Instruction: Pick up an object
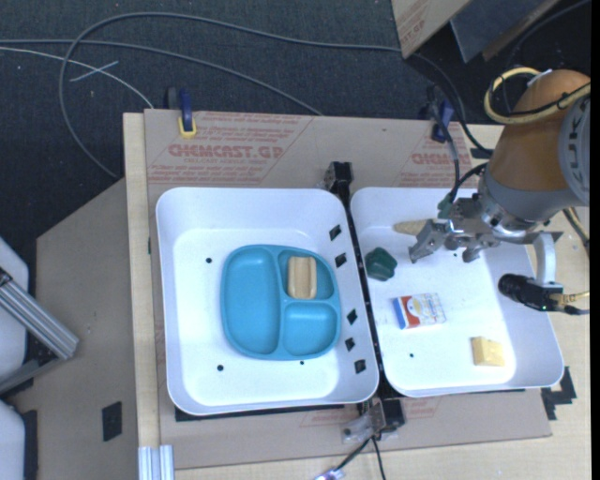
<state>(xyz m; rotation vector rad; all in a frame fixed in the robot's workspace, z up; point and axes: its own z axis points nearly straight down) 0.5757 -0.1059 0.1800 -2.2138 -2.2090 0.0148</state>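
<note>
On a brown board (pixel 281 141) over dark carpet (pixel 56 112), two glossy white bins lay side by side, the left bin (pixel 187 375) holding a blue plate (pixel 253 309), while in the right bin (pixel 534 366) the gripper (pixel 448 242) hung with fingers spread over bare floor beside a green lump (pixel 381 263), a card (pixel 418 310) and a yellow block (pixel 487 352).

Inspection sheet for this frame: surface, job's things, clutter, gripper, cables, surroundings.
Surface: bench board bearing left bin and right bin, side by side.
Job's things: right bin holds a green object, a small printed packet and a yellow block; a tan piece lies near its far wall.
Clutter: blue divided plate in the left bin, with a tan block in its upper right compartment.
Gripper: gripper above the right bin, nothing seen between its fingers.
Cables: thin cables on the floor.
Surroundings: dark floor, cardboard box.
</note>
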